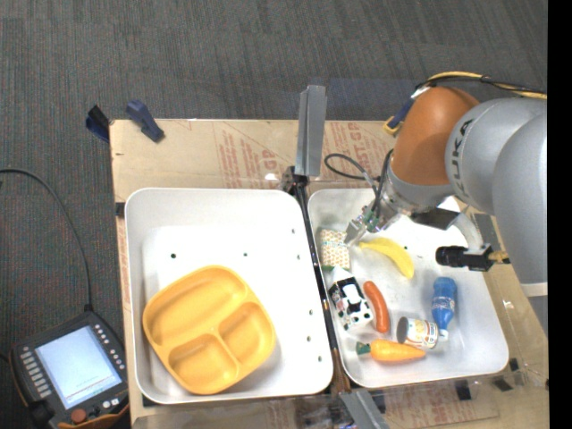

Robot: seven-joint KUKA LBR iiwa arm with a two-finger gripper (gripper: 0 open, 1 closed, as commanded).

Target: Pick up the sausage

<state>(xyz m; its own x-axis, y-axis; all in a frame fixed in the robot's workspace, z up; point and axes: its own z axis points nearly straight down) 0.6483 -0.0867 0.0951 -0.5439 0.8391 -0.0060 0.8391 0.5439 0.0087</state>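
Grey and orange, the arm (465, 155) reaches in from the right and brings its gripper (359, 231) down over the upper left part of the right bin (487, 347). Whether the gripper is open or closed cannot be told at this size, and nothing can be seen caught in it. Just beside its tip, to the right and a little nearer the viewer, lies a yellow banana (391, 255). Just left of the tip and slightly below is a small patterned packet (335, 249) against the bin's left wall. The sausage (376, 306), red-orange and lying roughly lengthwise toward the viewer, sits well below the gripper, apart from it. A black-and-white box (350, 301) lies touching or nearly touching the sausage's left side. Farther down from the gripper are a carrot (393, 352), a small jar (418, 332) and a blue bottle (443, 302). Far to the gripper's left, the other bin (214, 208) holds a yellow divided plate (208, 329).
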